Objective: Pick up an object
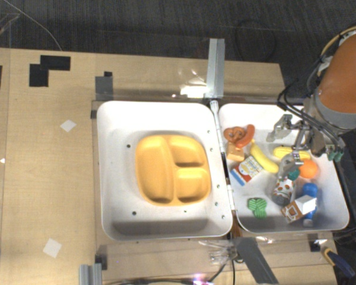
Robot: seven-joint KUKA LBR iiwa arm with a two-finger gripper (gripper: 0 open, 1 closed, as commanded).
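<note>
While the arm (343,82) reaches in from the right, its gripper (293,162) hangs low over the right bin (344,215), among the small objects there; whether anything sits between its fingers cannot be told from this angle. Just beside it lie a yellow banana (263,158), an orange ball (309,170) and a blue piece (309,190). A green object (257,206) rests nearer the front. The left bin (110,159) holds a yellow divided tray (171,168).

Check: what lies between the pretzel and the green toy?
In the camera view, a small red-and-white carton lies between the pretzel and the green toy.
</note>
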